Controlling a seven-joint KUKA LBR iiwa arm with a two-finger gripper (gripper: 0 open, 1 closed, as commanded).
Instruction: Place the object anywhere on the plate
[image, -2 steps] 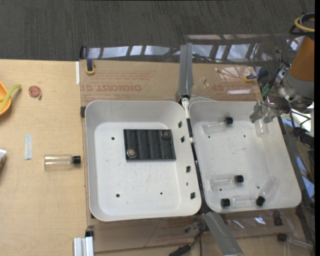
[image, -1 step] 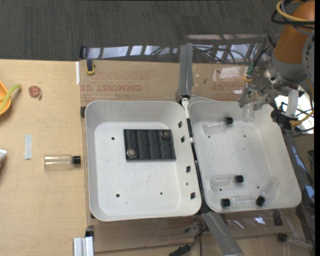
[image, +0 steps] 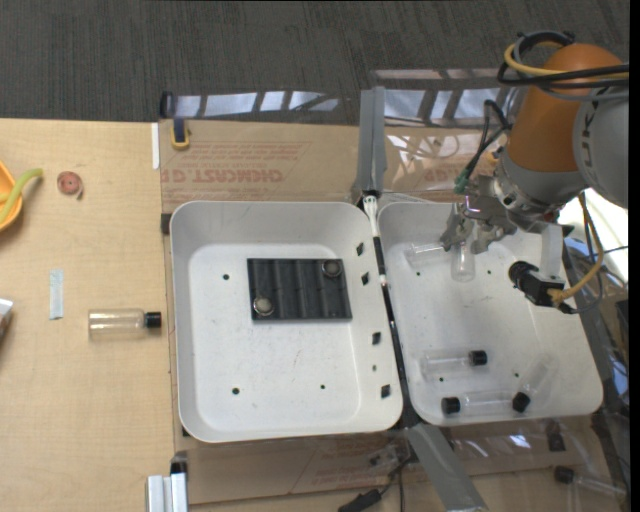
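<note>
Clear vials (image: 478, 402) near right bin (image: 560, 330) front wall — black plate (image: 298, 289) left.

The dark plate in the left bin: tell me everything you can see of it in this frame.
The dark plate is a flat, near-black rectangle with lengthwise ribs, possibly plastic or rubber. It lies flat on the floor of the left bin, toward the far side and roughly centred, its long edges parallel to the bin's far wall. Two small round metallic-looking pieces sit on it, at its near-left and far-right corners. Nothing else touches it.

Orange bowl (image: 6, 197) cropped at left edge
</note>
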